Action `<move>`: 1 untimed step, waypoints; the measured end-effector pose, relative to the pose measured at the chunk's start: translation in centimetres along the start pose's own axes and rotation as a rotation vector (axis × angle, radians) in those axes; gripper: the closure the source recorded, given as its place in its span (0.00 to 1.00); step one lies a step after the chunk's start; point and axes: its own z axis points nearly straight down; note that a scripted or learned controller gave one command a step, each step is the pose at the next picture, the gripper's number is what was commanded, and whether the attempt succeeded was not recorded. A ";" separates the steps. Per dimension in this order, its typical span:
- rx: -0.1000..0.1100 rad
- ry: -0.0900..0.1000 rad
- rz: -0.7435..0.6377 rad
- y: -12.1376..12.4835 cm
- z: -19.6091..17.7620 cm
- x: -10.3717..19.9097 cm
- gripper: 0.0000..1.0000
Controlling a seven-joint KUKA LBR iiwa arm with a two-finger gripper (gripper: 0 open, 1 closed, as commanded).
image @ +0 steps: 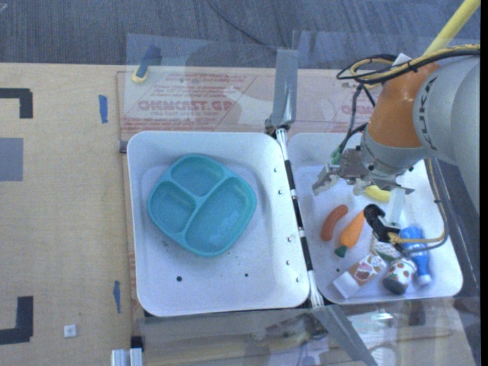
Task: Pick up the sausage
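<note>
gripper (pixel 329 179) above right bin (pixel 314 247), 12 o'clock part | opening: cannot tell | sausage (pixel 334 223) lies on bin floor at gripper's 6 o'clock, apart from it | carrot (pixel 351 230) just beside sausage, at its 3 o'clock

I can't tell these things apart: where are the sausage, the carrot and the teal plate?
sausage (pixel 334 222), camera view, its middle.
carrot (pixel 351 230), camera view, orange body.
teal plate (pixel 221 219), camera view, largest compartment.

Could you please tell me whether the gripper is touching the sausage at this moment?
Apart. The camera view shows a strip of bare white floor of the bin between the gripper and the upper end of the sausage.
</note>
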 end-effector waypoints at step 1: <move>0.004 0.001 -0.164 -4.8 1.1 -0.4 0.00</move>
